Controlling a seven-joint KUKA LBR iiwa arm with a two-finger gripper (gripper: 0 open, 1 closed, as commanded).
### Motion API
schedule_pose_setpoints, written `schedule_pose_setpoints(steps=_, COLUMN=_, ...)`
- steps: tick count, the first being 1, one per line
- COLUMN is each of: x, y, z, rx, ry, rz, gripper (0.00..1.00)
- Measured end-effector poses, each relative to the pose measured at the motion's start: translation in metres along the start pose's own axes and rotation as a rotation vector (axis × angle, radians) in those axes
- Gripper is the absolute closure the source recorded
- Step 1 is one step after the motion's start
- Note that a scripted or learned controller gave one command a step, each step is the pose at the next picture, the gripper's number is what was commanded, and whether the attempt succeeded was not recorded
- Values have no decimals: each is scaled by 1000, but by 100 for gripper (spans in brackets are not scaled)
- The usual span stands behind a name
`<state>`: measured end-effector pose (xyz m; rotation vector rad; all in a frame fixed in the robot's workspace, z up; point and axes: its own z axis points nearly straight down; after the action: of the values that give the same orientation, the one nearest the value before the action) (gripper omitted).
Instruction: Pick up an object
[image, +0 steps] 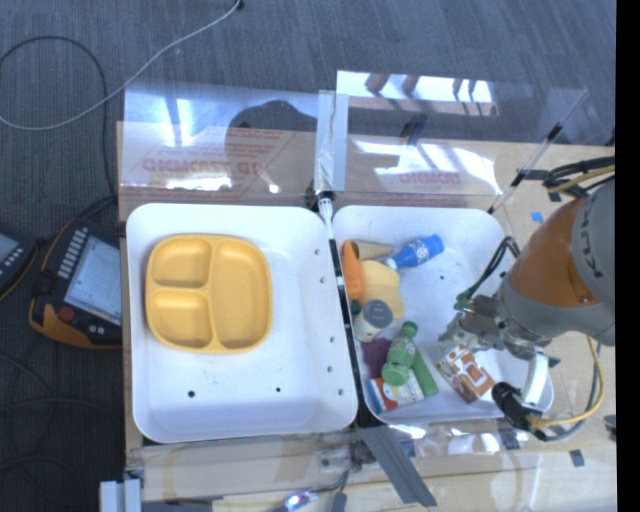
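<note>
Gripper (470, 345) sits low in the right bin (470, 222), at its near right corner, directly over a small orange-and-white carton (466, 377). Finger state: cannot tell; the wrist hardware and the slanted view hide the tips. Carton appears to lie flat on the bin floor just below the gripper, touching or nearly touching it; whether it is between the fingers is not resolvable. No object visibly lifted.

Outward from there: the arm's orange band (555, 262) and grey body reach in from the right over the bin's edge, cables trailing beside it.

Remaining contents of the right bin are clustered along its left wall, apart from the gripper: a green bottle (400, 357), a purple item (373, 352) beside it, a round grey-lidded container (375, 316), a pale yellow object (381, 279), an orange carrot-like piece (352, 275), and a blue-capped bottle (418, 251) towards the far side. A flat red-and-white packet (390, 392) lies at the near edge.

Left bin (215, 400) holds a yellow divided plate (209, 293), untouched.

Progress, judged: approach done, gripper down at the likely target (the carton). Grasp unconfirmed; closing, if not done, and lift left to do. Risk: flat carton near the bin wall may slip.
</note>
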<state>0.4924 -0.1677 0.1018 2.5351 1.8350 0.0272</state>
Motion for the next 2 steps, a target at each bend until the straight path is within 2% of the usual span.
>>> schedule_pose_setpoints(steps=1, x=46, y=43, z=-109, rx=20, ry=-14, rz=143, gripper=100)
schedule_pose_setpoints(steps=2, x=46, y=43, z=-109, rx=20, ry=-15, rz=144, gripper=0)
